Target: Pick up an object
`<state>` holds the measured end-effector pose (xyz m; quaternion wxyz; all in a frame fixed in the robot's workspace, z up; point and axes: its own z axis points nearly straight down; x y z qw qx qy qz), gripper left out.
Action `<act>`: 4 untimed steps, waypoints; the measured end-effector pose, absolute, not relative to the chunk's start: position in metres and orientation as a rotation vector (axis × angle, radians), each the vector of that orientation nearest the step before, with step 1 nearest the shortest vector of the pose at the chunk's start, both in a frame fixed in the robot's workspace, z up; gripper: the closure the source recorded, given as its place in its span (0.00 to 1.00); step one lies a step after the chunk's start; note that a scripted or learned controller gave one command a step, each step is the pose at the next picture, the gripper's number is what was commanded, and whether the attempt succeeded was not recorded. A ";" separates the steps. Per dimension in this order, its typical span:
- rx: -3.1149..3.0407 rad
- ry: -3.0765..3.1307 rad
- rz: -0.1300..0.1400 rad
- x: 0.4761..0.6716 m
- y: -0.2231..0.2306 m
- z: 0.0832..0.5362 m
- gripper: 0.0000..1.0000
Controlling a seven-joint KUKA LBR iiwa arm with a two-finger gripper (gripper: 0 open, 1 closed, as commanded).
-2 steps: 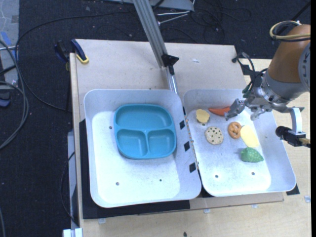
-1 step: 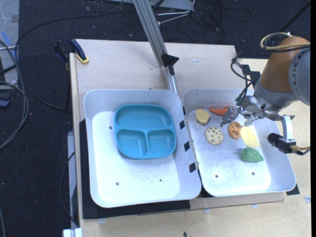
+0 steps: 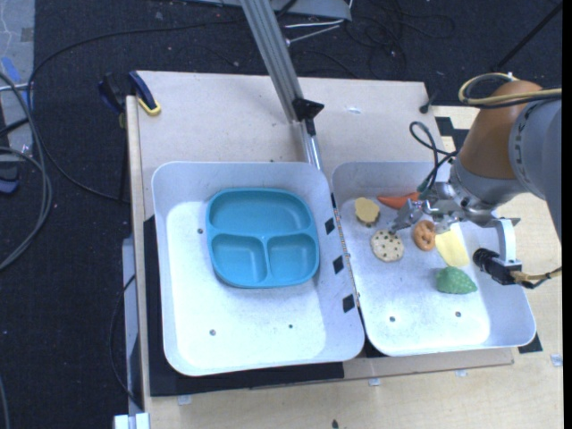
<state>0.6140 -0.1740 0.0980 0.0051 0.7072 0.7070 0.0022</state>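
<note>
End effector point(image 3: 420, 217) is seen low in the right bin point(image 3: 429, 333), finger state cannot be told. Small orange toy point(image 3: 424, 235) lies just beside it; judged light, rigid, slippery; best gripped across its middle.

bench point(image 3: 223, 105): pale wood | left bin point(image 3: 179, 329) | right bin point(image 3: 509, 324), side by side

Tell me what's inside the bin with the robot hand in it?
In the right bin lie a cookie, a green lump, a yellow piece, an orange stick and a small donut. The gripper partly covers the pale yellow block.
</note>
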 end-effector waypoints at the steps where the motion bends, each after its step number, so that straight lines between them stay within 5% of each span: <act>1: 2.206 2.208 0.010 0.616 -0.175 0.110 1.00; 3: 2.215 2.220 0.005 0.615 -0.172 0.210 1.00; 4: 2.214 2.229 0.003 0.602 -0.124 0.224 1.00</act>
